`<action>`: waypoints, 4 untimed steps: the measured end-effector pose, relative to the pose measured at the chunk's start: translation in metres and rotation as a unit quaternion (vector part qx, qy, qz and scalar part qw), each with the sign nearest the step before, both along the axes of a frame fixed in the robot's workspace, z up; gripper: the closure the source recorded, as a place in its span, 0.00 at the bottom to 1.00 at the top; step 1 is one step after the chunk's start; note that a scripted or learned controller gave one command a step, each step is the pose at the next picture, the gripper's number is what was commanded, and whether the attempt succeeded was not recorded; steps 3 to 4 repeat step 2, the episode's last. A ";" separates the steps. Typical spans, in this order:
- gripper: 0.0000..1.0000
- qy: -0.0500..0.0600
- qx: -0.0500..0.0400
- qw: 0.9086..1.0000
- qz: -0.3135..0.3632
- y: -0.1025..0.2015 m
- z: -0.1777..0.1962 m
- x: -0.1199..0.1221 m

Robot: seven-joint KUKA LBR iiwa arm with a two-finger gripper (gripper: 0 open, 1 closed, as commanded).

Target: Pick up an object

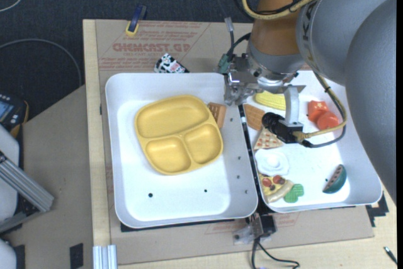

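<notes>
Nearest the camera, in my right white bin point(362, 189), the pizza slice with the green broccoli piece point(281, 188), the fried egg point(272, 164) and the watermelon wedge point(334, 177) all lie loose. Farther back, beyond the egg, sit the waffle triangle point(267, 139), red tomato piece point(322, 113) and yellow corn cob point(271, 99). My gripper point(234, 92) hangs over the divider beside the corn; whether it grasps anything, I cannot tell. The yellow compartment plate point(178, 133) sits left. Nothing visibly lifted: I judge the pick undone.
</notes>
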State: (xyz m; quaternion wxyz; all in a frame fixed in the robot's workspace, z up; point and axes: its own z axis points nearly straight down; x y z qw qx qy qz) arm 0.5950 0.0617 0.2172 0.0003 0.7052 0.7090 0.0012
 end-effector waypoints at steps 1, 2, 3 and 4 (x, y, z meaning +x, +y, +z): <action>1.00 -0.001 -0.001 1.000 -0.003 -0.006 0.012 -0.007; 1.00 0.002 -0.001 1.000 -0.004 -0.015 -0.003 -0.001; 1.00 0.002 -0.001 1.000 -0.004 -0.015 -0.003 -0.001; 1.00 0.002 -0.001 1.000 -0.004 -0.015 -0.003 -0.001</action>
